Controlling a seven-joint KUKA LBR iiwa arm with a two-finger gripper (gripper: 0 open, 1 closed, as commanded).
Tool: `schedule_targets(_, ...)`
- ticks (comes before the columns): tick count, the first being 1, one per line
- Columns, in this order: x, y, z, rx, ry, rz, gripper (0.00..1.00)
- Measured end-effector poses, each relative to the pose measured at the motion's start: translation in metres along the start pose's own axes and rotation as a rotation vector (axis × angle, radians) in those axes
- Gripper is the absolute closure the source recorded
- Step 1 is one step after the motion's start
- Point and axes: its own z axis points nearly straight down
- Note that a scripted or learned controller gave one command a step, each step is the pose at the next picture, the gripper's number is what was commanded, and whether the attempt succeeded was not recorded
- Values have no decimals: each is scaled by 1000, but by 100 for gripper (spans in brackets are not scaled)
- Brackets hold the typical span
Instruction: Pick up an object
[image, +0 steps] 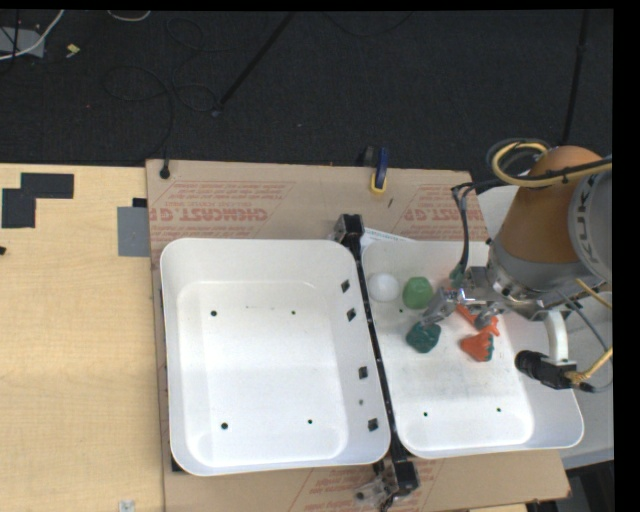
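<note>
The right bin (500, 425) holds a white ball (383, 287), a green ball (418, 292), a dark teal object (423, 338) and an orange-red object (478, 345). My gripper (452, 304) hangs low over the bin between the green ball and the orange-red object, just above and right of the teal one. A second reddish piece (470, 312) shows right beside the fingers. I cannot tell whether anything is between them.
The left bin (260, 350) lies beside the right one, split off by a black clip rail (365, 340). Both rest on a cardboard sheet (260, 200). A blue-yellow clamp (379, 172) sits at the back edge. Cables trail off the arm on the right.
</note>
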Motion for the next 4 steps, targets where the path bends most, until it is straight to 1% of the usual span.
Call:
schedule_targets(1, 45, -13, 65, -14, -2, -4, 0)
schedule_targets(2, 34, 28, 62, -18, -2, -4, 0)
schedule_targets(3, 13, -27, 64, -10, -2, 1, 0)
schedule_targets(4, -62, -78, 63, -13, -3, 4, 0)
